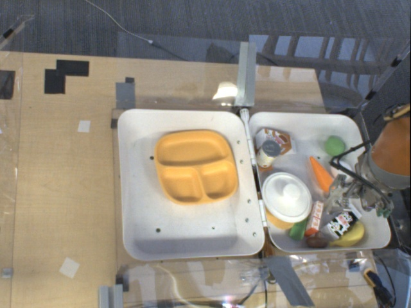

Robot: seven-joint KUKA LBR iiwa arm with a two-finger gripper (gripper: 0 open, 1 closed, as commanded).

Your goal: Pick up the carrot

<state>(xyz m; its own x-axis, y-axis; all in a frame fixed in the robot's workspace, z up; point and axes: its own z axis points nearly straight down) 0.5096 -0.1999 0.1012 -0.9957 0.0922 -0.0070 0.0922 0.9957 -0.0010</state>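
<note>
Camera view: carrot [320,174] lying slanted in the right bin [350,122], near its middle, bare floor between it and the far wall. Hand [338,197] low just beside the carrot's near end, close to the bin's right wall; cannot tell its state. White bowl [287,194] crowding the carrot's left. Green ball [334,145] beyond. Banana [350,235] at the near rim. Yellow tray [194,166] in the left bin [138,185].

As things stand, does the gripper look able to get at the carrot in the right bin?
Probably yes. The carrot lies bare on the right bin's floor, nothing on top, and the gripper hangs just beside its lower end. The white bowl close on its left may crowd a finger.
</note>
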